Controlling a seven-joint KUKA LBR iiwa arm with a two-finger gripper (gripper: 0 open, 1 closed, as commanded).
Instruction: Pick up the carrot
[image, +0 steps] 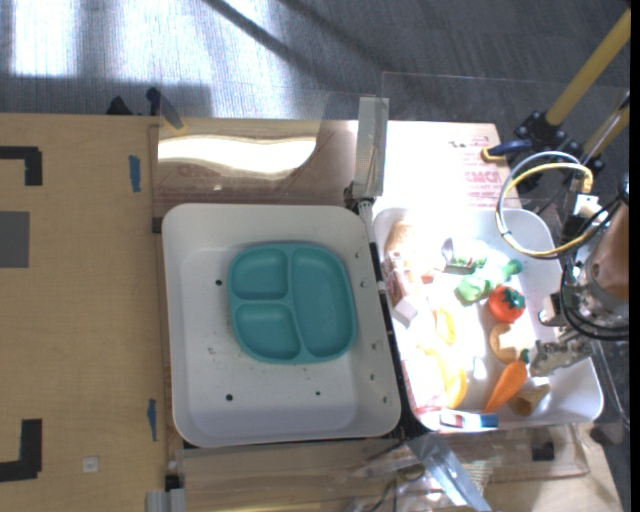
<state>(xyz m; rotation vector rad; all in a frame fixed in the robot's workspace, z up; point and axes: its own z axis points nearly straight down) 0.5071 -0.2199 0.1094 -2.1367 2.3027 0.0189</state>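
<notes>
On my feed the left bin (190, 330) holds a teal divided plate (292, 302) with three compartments, lying flat near the bin's middle. A few dark specks dot the white floor around it.

Moving across the divider, the right bin (585, 400) is washed out by strong light, so some of the small things in it are hard for me to name. I can make out a yellow banana-like piece (447, 352) toward the lower middle, a green toy (472, 291) higher up, and a red tomato-like piece (506, 305) with a green top just to its right (the glare eats most of the detail here). A small card with red and blue on it (469, 420) lies against the bin's near edge.

The carrot (506, 385) lies in the lower right part of this bin, tilted, its narrow end pointing down-left toward the near edge. A tan piece (530, 398) sits just beside its lower right.

The gripper (556, 356) hangs at the right side of the bin, just beside the carrot's thick upper end. I see nothing between its fingers, though I cannot tell from this angle whether they stand apart or together.
</notes>
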